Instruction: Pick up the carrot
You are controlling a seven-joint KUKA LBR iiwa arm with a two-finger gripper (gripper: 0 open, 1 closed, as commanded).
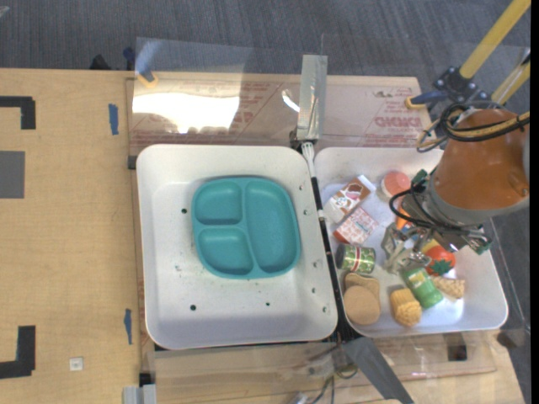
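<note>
The gripper is down inside the right bin, to the right of the teal divided plate that sits in the left bin; whether it is spread or pressed together cannot be told. The carrot, orange, lies just beside the gripper on the side away from the plate, among crowded toy foods, and nothing shows it being held.

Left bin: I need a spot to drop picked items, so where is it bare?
Left bin has bare white floor all around the teal divided plate, widest below it. Right bin is crowded with toy food under the claw.
</note>
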